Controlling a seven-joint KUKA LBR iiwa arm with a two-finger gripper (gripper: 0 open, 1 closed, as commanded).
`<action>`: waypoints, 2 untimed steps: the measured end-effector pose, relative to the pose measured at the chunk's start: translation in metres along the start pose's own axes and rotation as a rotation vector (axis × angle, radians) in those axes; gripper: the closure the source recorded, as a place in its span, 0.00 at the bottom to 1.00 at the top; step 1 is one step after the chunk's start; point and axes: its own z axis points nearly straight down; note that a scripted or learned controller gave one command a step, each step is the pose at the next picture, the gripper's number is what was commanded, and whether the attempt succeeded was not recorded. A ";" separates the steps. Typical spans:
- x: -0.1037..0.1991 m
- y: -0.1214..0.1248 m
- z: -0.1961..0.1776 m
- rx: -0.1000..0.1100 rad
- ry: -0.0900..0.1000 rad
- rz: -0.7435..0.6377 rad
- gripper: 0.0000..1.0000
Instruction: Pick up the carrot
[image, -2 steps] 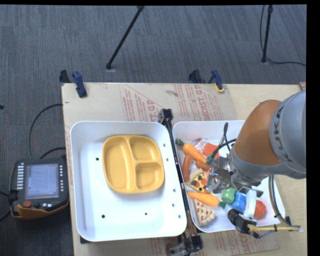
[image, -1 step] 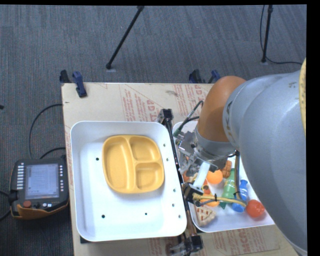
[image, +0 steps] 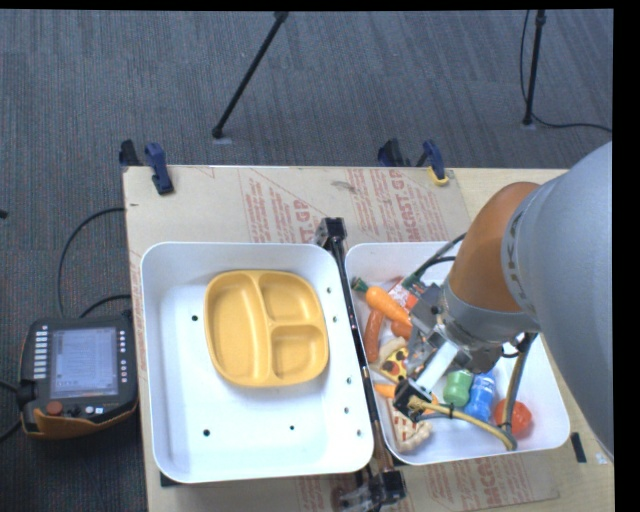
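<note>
While I reach in from the right of the view, a cardboard-topped bench (image: 250, 200) carries two shallow white bins side by side. My grey arm (image: 560, 260), with its orange band, is bent down over the right bin (image: 480, 452). The left bin (image: 160, 350) holds one thing, a yellow divided plate (image: 268, 328), lying flat near its middle.

The right bin is crowded with small toy foods. A pizza slice (image: 412, 432) lies by the near wall. A reddish sausage (image: 375, 335) lies along the left wall. A green piece (image: 457, 387), a blue piece (image: 481, 397) and a red-orange ball (image: 513, 418) sit towards the right.

The carrot (image: 385, 302), orange with a green top, lies at a slant in the far left part of this bin, just above the sausage. My gripper (image: 428, 335) hangs low over the clutter, just beside the carrot's thin end. My wrist hides how wide the gripper stands, so I will not guess.

By my reading the approach is nearly done, but the carrot rests in the bin, not yet gripped. Closing on it and lifting it clear are left.
</note>
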 end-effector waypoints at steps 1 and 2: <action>0.104 -0.046 -0.041 -0.001 0.001 0.355 1.00; 0.104 -0.046 -0.041 -0.001 0.000 0.355 0.00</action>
